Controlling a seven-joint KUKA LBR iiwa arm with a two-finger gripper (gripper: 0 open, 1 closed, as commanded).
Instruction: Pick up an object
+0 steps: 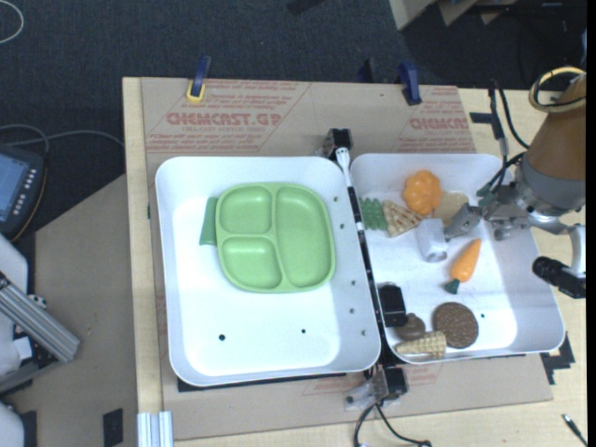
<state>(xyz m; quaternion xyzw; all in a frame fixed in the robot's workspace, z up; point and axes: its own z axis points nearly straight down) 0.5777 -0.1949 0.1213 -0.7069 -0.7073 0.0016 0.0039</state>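
Observation:
The right bin [521,333] holds several small items. Among them are an orange fruit [423,192], a carrot [466,261], a white cylinder [431,243], a tan wedge [401,219], a green piece [372,214] and a round brown cookie [455,325]. A black block [391,301] and a yellow cone [421,345] lie near the bin's front left. My gripper [480,222] hangs over the right bin, just above the carrot and right of the white cylinder. Nothing shows held in it.
The left bin [186,277] carries a green divided plate [275,236]. A black divider strip [356,231] runs between the two bins. The grey arm with its orange band [559,147] comes in over the right bin's far right corner.

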